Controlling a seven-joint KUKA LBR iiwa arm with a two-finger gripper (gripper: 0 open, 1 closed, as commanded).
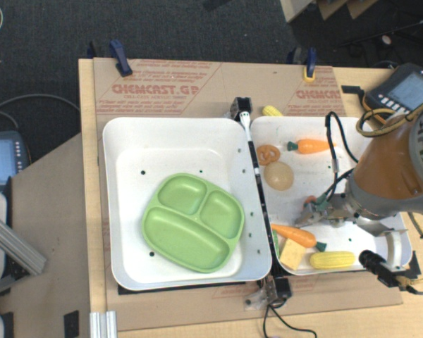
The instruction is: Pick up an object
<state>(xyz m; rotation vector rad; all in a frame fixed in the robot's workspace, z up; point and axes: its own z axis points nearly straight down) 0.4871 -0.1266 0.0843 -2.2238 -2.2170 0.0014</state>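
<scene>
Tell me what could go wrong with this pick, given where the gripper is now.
The gripper hangs low in the right bin, just above the near carrot and the cheese wedge; it may knock either aside. The corn cob lies close by, so a grasp could catch two things.

left bin (120, 189): divided plate (192, 221)
right bin (296, 127): carrots (312, 146) behind, corn (332, 260), cheese wedge (292, 254) in front
</scene>
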